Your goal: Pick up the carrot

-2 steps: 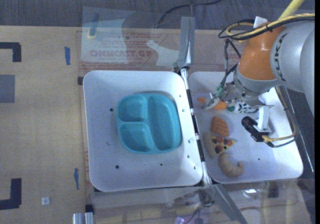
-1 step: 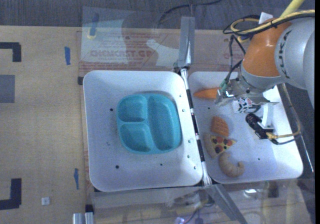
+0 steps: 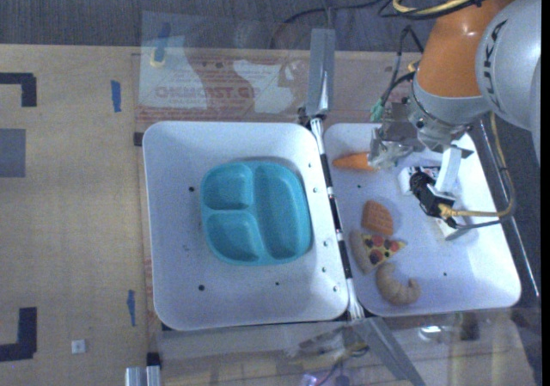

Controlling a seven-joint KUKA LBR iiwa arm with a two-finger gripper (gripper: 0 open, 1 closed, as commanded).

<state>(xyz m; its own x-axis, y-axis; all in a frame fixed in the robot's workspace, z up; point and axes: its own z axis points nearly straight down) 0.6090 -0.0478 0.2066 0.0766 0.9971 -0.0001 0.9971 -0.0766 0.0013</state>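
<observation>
- The letters "KU" are read on the grey arm at the right edge; the rest of the word is cut off.
- Faded reddish writing is seen on a clear sheet above the left bin; it cannot be read.
- The carrot is found in the right bin, near its upper left corner, lying flat.
- The end effector is placed at the right end of the carrot, and that end is hidden by it.
- Whether the end effector is spread or pressed together cannot be told.
- A blue divided tray is seen in the left bin.
- A pizza slice and a croissant are seen lower in the right bin.
</observation>
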